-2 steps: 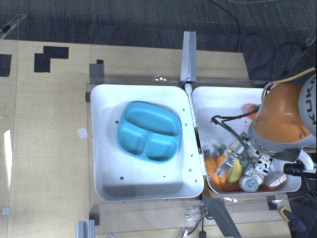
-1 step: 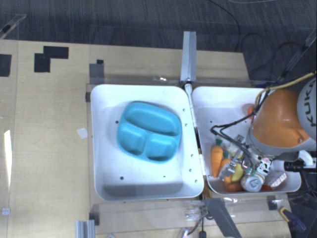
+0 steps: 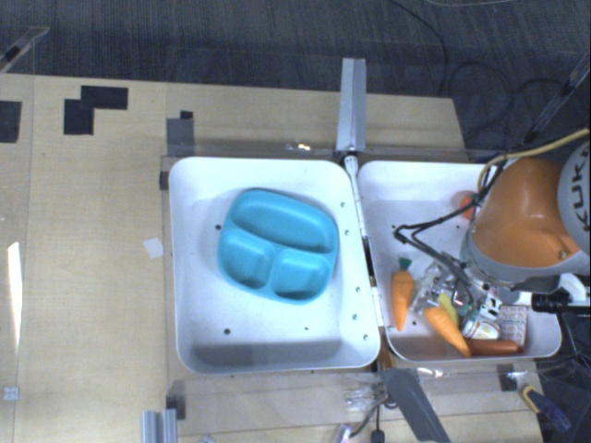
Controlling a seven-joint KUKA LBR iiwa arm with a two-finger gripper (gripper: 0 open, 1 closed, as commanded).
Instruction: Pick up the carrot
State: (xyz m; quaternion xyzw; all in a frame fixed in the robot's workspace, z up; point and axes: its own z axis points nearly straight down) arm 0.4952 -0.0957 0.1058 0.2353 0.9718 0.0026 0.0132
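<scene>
Gripper sits low in the right bin, beside a tapered orange carrot. Can't tell the finger state. Glossy blue divided tray lies in the left bin.

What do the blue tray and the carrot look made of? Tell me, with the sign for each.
Blue tray: probably moulded plastic, going by its uniform colour, rounded compartments and soft sheen.
Carrot: likely plastic toy food, with smooth, even orange and a green tip; too small to be sure.

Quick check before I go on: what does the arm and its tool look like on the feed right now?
The arm comes in from the right: a rounded orange band above a grey wrist section, with part of a dark printed letter on the grey shell at the edge. Black cables loop off its left side, and a pale yellowish hose runs over the top. The tool is a small metallic, silvery assembly.
</scene>
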